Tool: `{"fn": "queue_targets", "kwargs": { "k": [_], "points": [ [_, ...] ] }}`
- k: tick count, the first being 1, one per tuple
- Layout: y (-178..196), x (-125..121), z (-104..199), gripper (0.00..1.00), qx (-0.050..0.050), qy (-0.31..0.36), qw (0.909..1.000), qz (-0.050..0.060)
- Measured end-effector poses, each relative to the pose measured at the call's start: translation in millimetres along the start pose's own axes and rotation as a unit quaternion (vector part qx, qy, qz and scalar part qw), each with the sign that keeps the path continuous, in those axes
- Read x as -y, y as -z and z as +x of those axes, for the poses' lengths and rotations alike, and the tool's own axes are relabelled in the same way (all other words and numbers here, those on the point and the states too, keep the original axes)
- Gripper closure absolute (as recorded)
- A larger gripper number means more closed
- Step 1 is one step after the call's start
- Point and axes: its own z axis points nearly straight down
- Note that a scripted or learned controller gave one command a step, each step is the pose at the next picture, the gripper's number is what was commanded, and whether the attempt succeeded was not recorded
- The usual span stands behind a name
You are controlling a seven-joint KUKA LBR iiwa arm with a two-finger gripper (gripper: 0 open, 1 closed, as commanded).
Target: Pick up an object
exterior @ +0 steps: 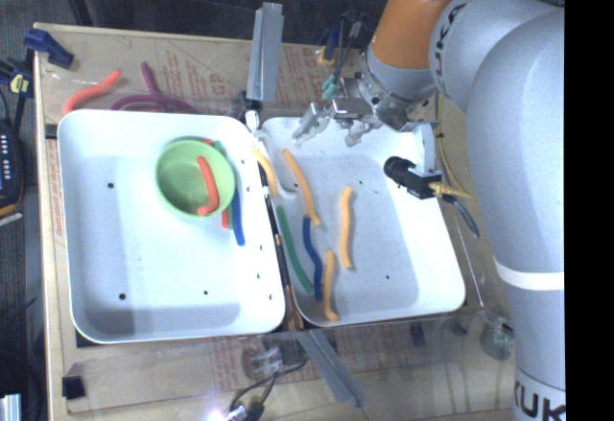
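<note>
End effector (334, 122) hovers at right white bin's (436, 261) far rim, metal fingers apart, nothing between. Nearest target: thin orange rubber strip (301, 184) below it. Risks: flat, floppy strip slips out; neighbouring blue strip (311, 251) snagged; fingers strike rim.

The wooden bench (173, 59) bore two white bins (96, 246) side by side, with an orange strip (93, 90) and perhaps a purple cord (153, 101) lying far left.
</note>
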Motion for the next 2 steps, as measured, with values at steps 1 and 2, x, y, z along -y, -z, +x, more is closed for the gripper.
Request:
{"fn": "queue_targets", "kwargs": {
  "k": [1,2],
  "points": [
    [-124.5,41.6,-49.6,0.0,0.001,0.008,1.0,-0.005],
    [-114.7,41.6,-49.5,1.0,0.002,0.011,0.9999,-0.004]
  ]
}}
